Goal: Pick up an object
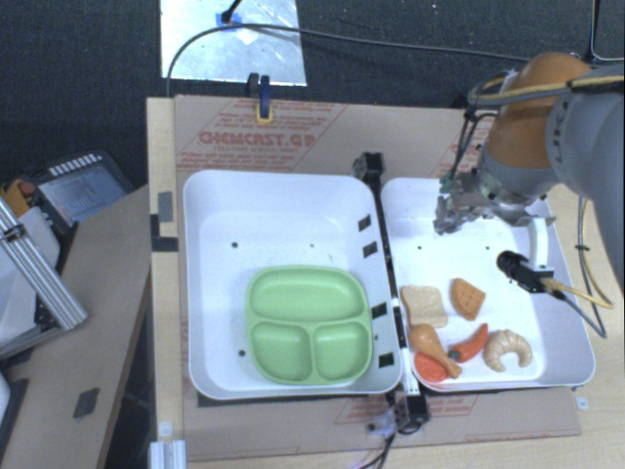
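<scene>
My gripper (pixel 447 221) hangs over the back of the right bin (pixel 415 195), apart from the food toys lying at that bin's front. Closest to it are a tan bread slice (pixel 425 306) and an orange wedge (pixel 468 298). Further forward lie a chicken drumstick (pixel 433 345), a red chili pepper (pixel 470 343) and a pale croissant (pixel 508 350). A small red piece (pixel 428 367) sits by the front wall, partly under the drumstick.
The left bin (pixel 225 213) holds a green divided plate (pixel 308 322) at its front. A black divider (pixel 381 252) runs between the bins. The arm's grey and orange wrist (pixel 537 115) looms over the right bin's back right corner.
</scene>
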`<control>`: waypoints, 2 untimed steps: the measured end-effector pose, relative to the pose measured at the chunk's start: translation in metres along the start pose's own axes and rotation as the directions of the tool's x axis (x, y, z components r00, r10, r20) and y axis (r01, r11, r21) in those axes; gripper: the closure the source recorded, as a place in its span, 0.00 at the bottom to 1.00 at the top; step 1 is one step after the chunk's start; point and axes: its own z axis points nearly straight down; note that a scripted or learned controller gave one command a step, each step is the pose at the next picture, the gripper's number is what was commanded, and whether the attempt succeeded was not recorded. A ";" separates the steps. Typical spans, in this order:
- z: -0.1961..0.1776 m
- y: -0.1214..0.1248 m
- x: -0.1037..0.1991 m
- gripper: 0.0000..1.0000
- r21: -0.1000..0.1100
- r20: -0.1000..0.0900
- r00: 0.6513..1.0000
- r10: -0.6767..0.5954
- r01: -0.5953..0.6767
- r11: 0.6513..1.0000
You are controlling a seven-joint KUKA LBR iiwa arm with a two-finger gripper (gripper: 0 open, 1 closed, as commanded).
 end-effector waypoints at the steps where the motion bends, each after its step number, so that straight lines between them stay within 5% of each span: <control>1: -0.045 -0.001 0.002 1.00 -0.001 0.000 1.000 -0.003 0.003 1.000; 2: -0.096 0.004 0.011 1.00 -0.001 0.000 1.000 -0.005 0.005 1.000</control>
